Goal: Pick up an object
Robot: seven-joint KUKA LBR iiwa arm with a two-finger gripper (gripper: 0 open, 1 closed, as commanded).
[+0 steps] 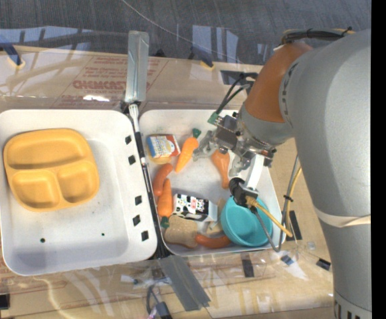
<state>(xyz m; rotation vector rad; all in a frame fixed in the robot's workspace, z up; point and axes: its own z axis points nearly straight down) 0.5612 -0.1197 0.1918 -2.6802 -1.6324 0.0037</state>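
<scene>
Just below the gripper [227,153], the glossy teal plastic bowl [242,224] shines; left of it, the matt yellow plastic divided tray [50,167] looks smooth.

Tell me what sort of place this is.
Probably a robotics lab's grasping test bench. A grey arm reaches into the right white bin, which holds toy food such as a carrot and a teal bowl; the left bin holds a yellow divided plate.
</scene>
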